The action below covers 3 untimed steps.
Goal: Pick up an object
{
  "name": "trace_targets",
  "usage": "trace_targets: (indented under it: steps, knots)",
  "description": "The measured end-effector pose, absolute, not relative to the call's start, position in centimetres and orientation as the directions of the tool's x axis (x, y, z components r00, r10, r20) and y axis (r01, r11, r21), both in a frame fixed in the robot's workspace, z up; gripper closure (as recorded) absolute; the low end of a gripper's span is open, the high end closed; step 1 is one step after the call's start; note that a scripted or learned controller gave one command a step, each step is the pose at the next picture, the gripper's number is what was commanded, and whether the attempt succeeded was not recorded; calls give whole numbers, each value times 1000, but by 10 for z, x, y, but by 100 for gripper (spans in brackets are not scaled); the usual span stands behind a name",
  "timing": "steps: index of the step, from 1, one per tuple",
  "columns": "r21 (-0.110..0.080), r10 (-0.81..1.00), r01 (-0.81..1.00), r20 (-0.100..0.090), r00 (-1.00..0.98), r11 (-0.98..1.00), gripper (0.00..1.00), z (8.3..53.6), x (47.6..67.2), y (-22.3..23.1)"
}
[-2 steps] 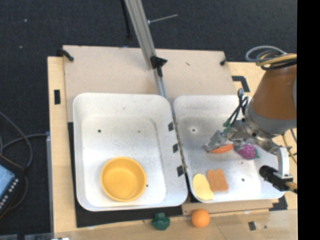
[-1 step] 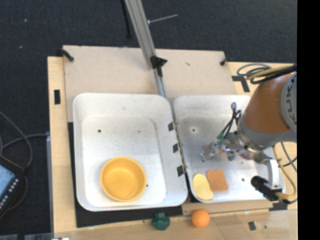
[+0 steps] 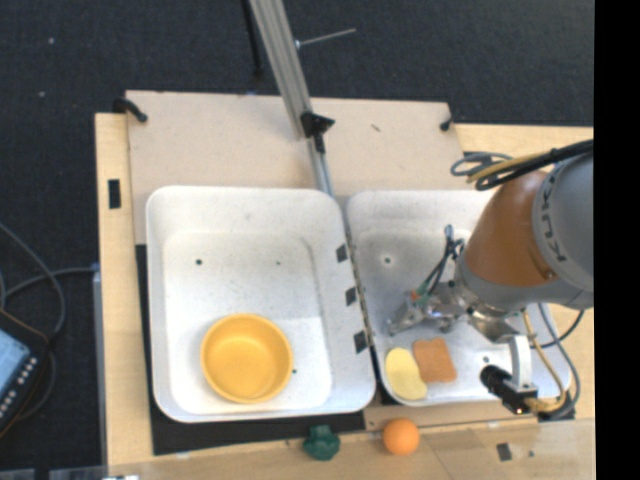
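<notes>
Two white bins (image 3: 250,203) sit on a desk; the claw (image 3: 425,313), grip state unclear, hovers above a soft-looking, light orange sponge (image 3: 434,360), best pinched across its short sides.

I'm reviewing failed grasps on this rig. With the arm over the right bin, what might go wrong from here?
1. The pale yellow piece and the orange-brown block lie touching, so a grasp may catch both or knock one aside.
2. Both sit close to the right bin's near wall, which may block the gripper.
3. Loose cables by the wrist might snag.
</notes>
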State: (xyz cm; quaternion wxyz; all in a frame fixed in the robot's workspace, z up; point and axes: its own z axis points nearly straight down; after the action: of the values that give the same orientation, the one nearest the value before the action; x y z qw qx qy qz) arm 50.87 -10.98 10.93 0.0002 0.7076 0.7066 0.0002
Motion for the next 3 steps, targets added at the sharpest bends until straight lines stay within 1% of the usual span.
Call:
trace_targets:
  steps: [1, 2, 3]
  knots:
    - [5, 1000, 1000, 0, 6, -6, 100, 120, 510, -111]
    - [7, 1000, 1000, -2, -2, 2, 100, 166, 517, -118]
    - [8, 1000, 1000, -3, -2, 2, 100, 225, 521, -128]
